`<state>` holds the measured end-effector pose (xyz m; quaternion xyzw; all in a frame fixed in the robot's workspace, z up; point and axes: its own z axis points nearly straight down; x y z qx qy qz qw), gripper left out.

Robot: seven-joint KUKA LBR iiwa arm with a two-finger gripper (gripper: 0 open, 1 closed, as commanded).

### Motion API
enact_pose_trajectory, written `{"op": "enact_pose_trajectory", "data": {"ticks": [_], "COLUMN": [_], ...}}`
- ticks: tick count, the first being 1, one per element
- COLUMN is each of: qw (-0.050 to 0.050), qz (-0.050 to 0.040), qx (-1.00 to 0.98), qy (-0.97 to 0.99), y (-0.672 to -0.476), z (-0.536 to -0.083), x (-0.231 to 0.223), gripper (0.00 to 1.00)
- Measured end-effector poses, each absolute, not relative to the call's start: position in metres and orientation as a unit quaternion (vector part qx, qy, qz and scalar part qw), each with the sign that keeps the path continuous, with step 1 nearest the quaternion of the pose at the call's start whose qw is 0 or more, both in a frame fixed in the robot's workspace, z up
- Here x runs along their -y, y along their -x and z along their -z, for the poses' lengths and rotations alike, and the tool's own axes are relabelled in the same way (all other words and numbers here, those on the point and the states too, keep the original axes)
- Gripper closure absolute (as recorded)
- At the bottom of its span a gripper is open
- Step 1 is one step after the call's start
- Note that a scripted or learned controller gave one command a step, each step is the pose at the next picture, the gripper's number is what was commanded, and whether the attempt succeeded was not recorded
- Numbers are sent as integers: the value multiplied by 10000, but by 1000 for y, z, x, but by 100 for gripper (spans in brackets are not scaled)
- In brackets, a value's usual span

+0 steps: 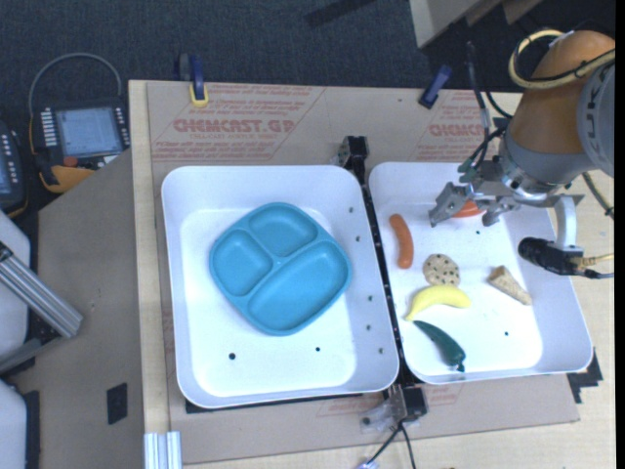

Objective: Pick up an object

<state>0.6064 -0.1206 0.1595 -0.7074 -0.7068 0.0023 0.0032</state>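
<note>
Arm (557, 115), grey with an orange band, reaches in from the right and bends down over the far part of the right bin (557, 345). Its gripper (473, 206) hangs low there with the two fingers spread apart, and a small orange-red piece (470, 208) shows between them; whether they grip it cannot be told.

The right bin holds one sausage (401, 239) near its left wall, one speckled cookie (441, 268), one banana (437, 301) just below the cookie, one dark green pepper (441, 344) nearest the front, and one tan wedge (510, 284) to the right.

The left bin (195, 340) holds one blue divided plate (280, 267).

Both bins sit on a brown board (293, 115) printed with red lettering, above dark carpet (244, 18). A handheld control pendant (86, 131) lies off the board's left side.
</note>
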Motion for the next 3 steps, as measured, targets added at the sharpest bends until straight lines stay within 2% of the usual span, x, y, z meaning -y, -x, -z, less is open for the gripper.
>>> {"op": "enact_pose_trajectory", "data": {"ticks": [1, 2, 3], "qw": [30, -5, -25], "qz": [-19, 3, 15], "qx": [7067, 7067, 7075], "qy": [7075, 7075, 7067], "y": [-597, -599, -604], "z": [-102, -116, -160], "x": [125, 125, 122], "gripper": [0, 100, 100]}}
